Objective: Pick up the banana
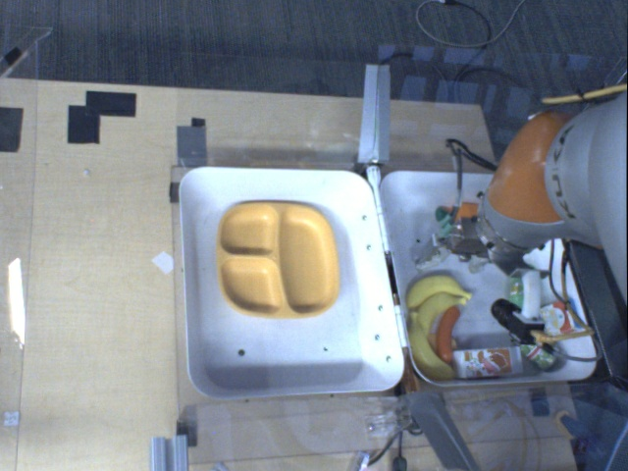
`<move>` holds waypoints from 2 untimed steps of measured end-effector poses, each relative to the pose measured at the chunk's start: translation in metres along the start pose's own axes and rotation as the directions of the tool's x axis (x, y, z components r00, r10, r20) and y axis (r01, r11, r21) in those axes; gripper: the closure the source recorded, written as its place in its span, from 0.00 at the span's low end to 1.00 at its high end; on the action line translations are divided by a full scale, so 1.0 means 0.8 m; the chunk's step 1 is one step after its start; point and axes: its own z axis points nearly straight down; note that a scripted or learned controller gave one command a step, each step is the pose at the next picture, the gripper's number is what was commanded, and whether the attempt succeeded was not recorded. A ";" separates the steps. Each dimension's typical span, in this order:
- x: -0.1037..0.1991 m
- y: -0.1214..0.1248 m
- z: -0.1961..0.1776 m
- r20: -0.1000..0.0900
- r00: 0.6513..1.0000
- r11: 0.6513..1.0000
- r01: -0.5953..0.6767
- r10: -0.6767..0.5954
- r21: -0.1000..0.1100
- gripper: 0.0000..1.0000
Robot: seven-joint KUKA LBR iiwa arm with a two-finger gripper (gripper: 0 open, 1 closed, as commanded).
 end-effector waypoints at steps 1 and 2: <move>-0.012 -0.059 0.014 0.003 1.000 1.000 -0.014 0.014 0.004 0.00; -0.011 -0.055 -0.001 0.002 1.000 1.000 -0.013 0.013 -0.005 1.00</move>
